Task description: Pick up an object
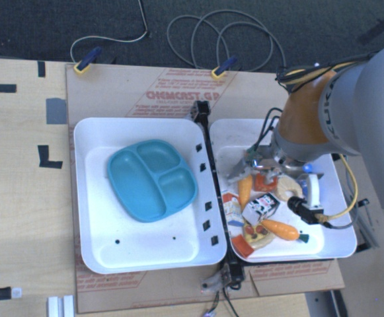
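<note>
Whether the end effector is open I cannot tell; just beside the upright carrot, it risks nudging the crowded pile instead of gripping.

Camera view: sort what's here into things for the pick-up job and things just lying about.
For the job:
pincer, down in the right bin
upright carrot
lying carrot
black-and-white packet

Lying about:
blue divided plate
left bin
yellow clamp
cable loops
</note>
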Controlling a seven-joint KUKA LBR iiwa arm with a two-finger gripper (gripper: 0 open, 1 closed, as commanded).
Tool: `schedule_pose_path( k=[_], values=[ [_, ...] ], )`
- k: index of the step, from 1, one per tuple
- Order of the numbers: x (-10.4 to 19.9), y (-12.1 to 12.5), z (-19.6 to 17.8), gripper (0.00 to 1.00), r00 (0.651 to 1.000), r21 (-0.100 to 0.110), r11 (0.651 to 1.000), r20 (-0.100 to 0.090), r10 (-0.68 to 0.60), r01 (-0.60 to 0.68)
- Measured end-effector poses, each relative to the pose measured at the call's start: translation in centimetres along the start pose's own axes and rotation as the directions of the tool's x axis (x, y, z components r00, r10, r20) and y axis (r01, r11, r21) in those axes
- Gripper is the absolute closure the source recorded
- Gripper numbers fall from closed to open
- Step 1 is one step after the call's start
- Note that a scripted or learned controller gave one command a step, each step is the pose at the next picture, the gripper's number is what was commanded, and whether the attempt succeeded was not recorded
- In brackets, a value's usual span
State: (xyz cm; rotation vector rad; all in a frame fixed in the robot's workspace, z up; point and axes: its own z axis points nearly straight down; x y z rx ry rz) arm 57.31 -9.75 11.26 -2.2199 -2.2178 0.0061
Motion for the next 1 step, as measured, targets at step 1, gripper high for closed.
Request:
schedule_pose_path(
  k=[1],
  values=[
    [0.14, 0.13, -1.07, 1.0, 1.0, -0.003, 1.0, -0.001, -0.002, 0.002]
  ],
)
